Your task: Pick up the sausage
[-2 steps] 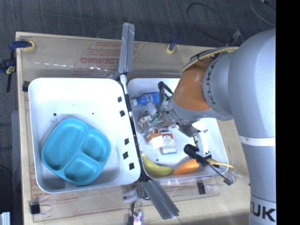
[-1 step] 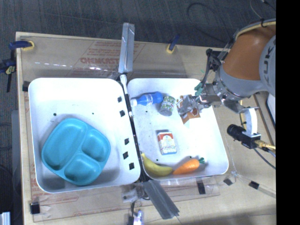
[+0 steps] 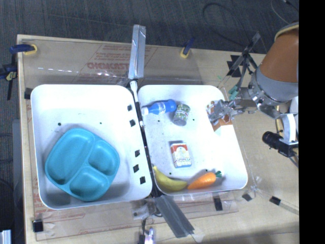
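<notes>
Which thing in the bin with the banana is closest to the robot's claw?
The small can, lying beside the blue bottle near the far wall. It sits just left of the gripper; the box, banana and carrot lie farther off.

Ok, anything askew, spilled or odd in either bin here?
Nothing spilled or damaged. The blue bottle and the can lie on their sides in the right bin, and the blue divided tray sits askew in the left bin. A reddish bit under the gripper is too blurred to name.

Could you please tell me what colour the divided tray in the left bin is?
The divided tray is light blue, turquoise-like, seen clearly in the camera view.
</notes>
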Motion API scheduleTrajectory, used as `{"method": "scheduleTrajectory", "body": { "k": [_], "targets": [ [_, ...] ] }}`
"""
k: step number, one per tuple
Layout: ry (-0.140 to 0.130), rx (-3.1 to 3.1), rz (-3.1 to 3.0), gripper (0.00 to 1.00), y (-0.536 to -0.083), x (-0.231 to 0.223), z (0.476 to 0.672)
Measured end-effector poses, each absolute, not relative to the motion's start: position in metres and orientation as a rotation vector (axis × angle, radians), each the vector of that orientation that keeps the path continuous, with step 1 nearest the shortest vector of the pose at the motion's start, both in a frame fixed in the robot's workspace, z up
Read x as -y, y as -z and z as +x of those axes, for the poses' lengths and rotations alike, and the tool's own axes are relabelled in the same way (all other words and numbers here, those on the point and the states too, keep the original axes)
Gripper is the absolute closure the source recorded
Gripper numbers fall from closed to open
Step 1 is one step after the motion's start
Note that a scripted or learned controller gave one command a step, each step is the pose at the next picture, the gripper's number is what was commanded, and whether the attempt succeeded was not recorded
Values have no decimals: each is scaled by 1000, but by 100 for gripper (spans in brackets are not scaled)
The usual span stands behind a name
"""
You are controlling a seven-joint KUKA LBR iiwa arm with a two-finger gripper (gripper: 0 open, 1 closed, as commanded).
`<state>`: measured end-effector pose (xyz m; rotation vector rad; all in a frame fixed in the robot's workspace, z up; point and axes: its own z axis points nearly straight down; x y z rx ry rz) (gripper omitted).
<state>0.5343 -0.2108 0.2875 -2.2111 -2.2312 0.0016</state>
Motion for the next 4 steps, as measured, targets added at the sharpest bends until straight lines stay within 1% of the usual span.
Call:
{"method": "scheduleTrajectory", "body": {
  "k": [1,2,3,4],
  "targets": [
    [-3,2450,-1961,100,-219,116,493],
    [-1,2602,-1765,100,-349,149,503],
    [-2,2867,-1281,100,-283,106,477],
    [-1,3015,-878,100,-267,113,493]
  ]
}}
